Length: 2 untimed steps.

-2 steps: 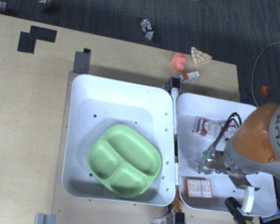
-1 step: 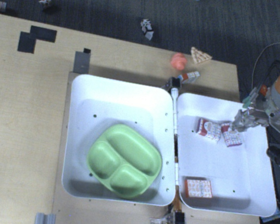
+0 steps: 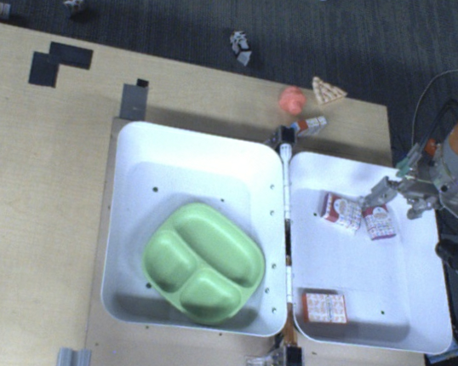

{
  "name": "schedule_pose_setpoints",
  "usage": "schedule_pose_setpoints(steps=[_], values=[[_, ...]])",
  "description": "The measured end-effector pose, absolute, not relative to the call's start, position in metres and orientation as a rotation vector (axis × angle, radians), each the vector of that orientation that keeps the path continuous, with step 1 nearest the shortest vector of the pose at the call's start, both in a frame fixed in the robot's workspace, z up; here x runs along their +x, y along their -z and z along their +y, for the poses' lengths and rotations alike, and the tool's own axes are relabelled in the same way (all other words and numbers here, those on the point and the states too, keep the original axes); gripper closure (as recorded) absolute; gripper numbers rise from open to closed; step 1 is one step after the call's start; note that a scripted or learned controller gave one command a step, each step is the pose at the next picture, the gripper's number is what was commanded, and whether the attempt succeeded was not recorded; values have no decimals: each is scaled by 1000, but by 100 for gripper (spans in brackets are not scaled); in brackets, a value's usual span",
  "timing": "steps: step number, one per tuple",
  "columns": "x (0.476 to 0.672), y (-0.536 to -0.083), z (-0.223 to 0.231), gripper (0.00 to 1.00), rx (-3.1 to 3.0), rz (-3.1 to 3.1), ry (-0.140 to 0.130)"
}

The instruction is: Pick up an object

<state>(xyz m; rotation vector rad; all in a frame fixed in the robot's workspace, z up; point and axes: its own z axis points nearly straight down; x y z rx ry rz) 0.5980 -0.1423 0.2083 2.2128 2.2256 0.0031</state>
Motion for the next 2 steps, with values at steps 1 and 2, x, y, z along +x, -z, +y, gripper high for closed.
schedule_pose_setpoints(steps=[1, 2], values=[[639, -100, -143, 0, 2206, 2219, -13], [641, -113, -142, 100, 2194, 2222, -19]])
